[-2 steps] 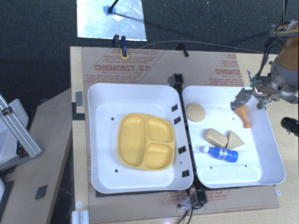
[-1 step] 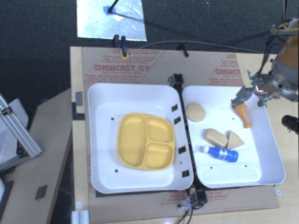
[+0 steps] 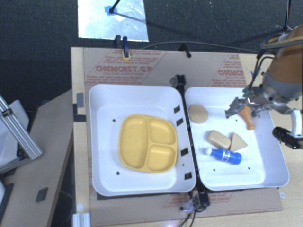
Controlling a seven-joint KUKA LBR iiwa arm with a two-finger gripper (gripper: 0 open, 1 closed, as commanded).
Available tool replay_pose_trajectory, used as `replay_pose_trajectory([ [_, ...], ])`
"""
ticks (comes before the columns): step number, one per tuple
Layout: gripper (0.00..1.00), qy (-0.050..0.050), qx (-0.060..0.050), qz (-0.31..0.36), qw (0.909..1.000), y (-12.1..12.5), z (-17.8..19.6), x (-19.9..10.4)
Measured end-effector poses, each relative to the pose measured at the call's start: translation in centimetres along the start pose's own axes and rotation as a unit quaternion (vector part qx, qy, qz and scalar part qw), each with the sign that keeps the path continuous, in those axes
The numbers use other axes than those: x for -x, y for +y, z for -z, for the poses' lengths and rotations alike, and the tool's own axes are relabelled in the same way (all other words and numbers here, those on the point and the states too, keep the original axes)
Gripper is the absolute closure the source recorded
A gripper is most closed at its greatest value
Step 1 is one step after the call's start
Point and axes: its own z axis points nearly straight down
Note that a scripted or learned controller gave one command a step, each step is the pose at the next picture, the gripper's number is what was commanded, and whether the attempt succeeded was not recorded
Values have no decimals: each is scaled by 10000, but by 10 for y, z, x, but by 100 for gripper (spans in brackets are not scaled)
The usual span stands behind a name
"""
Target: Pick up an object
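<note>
Over the right bin (image 3: 270, 171), at its far right part, the gripper (image 3: 240, 107) hangs low, with the grey and orange arm (image 3: 284, 65) reaching in behind it. How the gripper stands, wide or narrow, cannot be told, and nothing can be made out as held. An orange carrot-shaped piece (image 3: 247, 118) lies touching or just under the gripper's near side; whether it is pinched or merely beside the tool is not clear.

Toward the middle of the right bin lie a round tan disc (image 3: 198, 113), a tan block (image 3: 218, 138), a tan wedge (image 3: 238, 142) just beside the block, and a blue bottle (image 3: 225, 155) on its side, nearer the camera than the block. The left bin (image 3: 102, 105) beside it bears a yellow divided plate (image 3: 147, 143).

The step in hand looks like the approach or the closing on a target, most likely the carrot-shaped piece, since it is the thing nearest the tool. The task seems early, with no lift yet evident. The next move probably calls for a firm close across the piece's narrow body, then a straight rise clear of the right bin's wall. A slanted, tapered piece could slip out sideways.
</note>
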Motion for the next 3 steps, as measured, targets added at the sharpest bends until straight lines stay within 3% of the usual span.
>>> replay_pose_trajectory([
  [2,0,-1,-3,-2,10000,5,-110,-4],
  [3,100,-8,25,2,10000,6,-96,-3],
])
